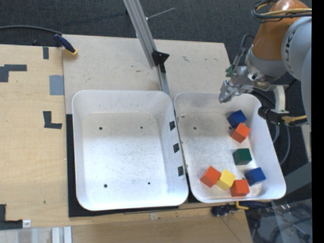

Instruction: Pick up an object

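Overhead, the gripper [226, 96] is hung above the right bin [202, 110], and whether it is spread or pressed together cannot be told.

Taken left to right: the left bin [121, 151] is seen as smooth, speckled white plastic; in the right bin an orange cube [210, 176] and a yellow cube [226, 179] are touching at six o'clock. A blue cube [236, 118], just beside the gripper at two o'clock, is judged the likeliest pick. It is expected to be light, stiff and fairly slick, best taken across two flat opposite faces; an orange block [241, 132] is set touching it.
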